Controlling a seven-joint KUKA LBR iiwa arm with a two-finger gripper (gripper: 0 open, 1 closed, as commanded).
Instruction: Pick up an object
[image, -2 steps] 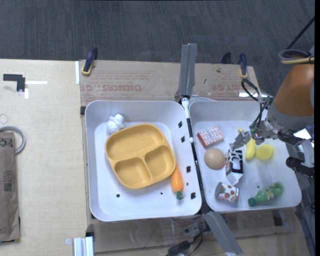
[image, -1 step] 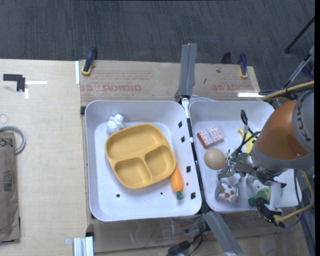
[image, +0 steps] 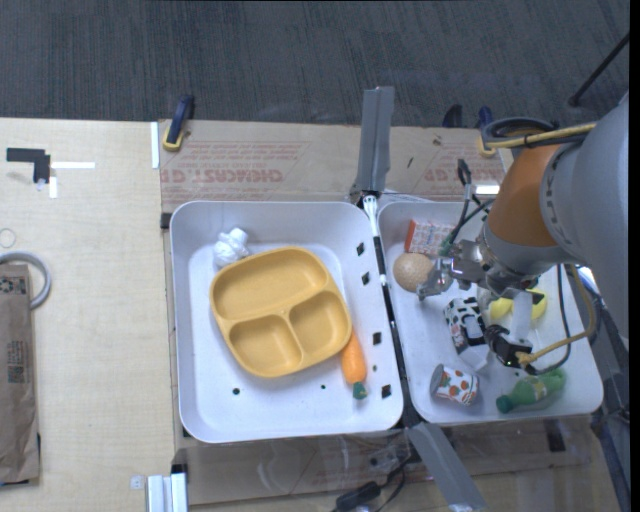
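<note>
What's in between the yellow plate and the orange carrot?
Nothing. In the camera view the carrot lies right against the yellow plate's lower right edge, with no bare bin floor between them.

Yellow tray (image: 280, 310) in white bin (image: 190, 330). Orange carrot (image: 354, 362), green-tipped. Green bottle (image: 530, 391); black-and-white spotted cow toy (image: 465, 323).
</note>
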